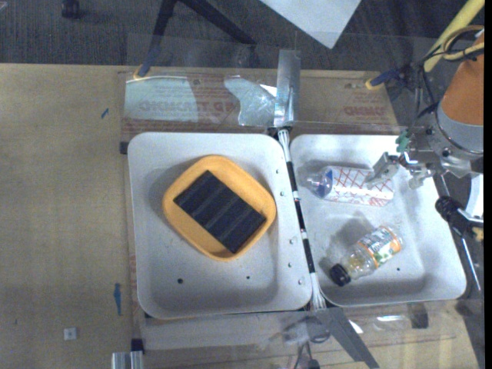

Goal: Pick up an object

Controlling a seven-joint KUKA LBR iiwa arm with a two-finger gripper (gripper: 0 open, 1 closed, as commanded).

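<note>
Jaws [393, 167] | above right bin [450, 283] | touching red-checked packet [355, 185]

Robotics lab/office: office chair base [165, 2] on carpet, wooden bench [61, 206] w/ two white bins [146, 283].

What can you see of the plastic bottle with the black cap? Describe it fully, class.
The plastic bottle is small and clear, with a black cap and an orange and green label round its middle. It lies on its side on the floor of the right bin, slanted, cap toward the bin's near left corner. Nothing touches it; the gripper hangs farther back, over a red-patterned tube.
</note>
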